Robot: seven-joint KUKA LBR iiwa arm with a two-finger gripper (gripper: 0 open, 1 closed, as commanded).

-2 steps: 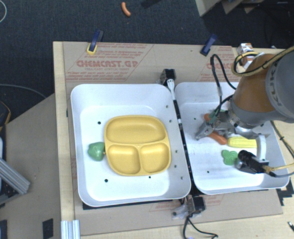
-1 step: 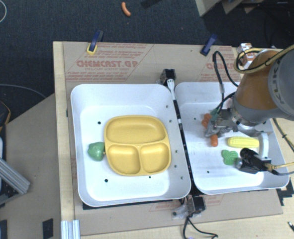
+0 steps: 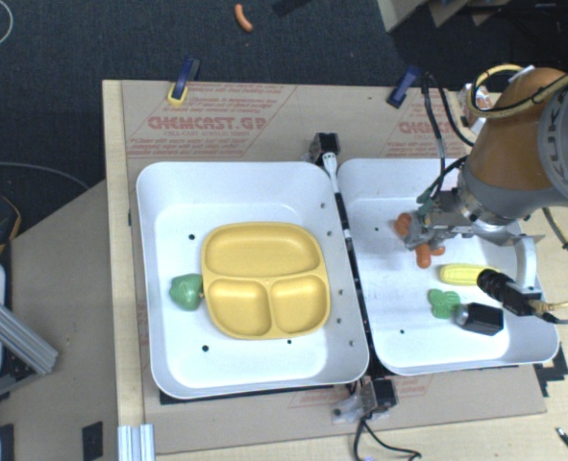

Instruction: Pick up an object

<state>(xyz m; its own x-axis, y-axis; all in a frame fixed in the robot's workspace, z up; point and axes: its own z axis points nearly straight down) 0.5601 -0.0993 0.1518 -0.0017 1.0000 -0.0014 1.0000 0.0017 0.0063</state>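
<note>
While the grey arm with its orange band [image 3: 514, 137] leans in over the right shallow white plastic bin [image 3: 380, 339], the jaws [image 3: 426, 230] sit low in that bin's upper middle — whether released or clenched I cannot tell. Left shallow white plastic bin [image 3: 159, 257] carries a yellow three-compartment plastic tray [image 3: 264, 279] with a green rounded toy [image 3: 185, 290] touching its left edge. Likeliest target: small orange carrot-like toy [image 3: 424, 255], just below and touching the jaws, a second orange bit [image 3: 403, 225] at their left. Long axis hard to read, roughly left-right. Yellow corn-cob toy [image 3: 461, 276] lies lower right, axis left-right. Near it — small green toy [image 3: 444, 302], black block [image 3: 482, 319].
</note>
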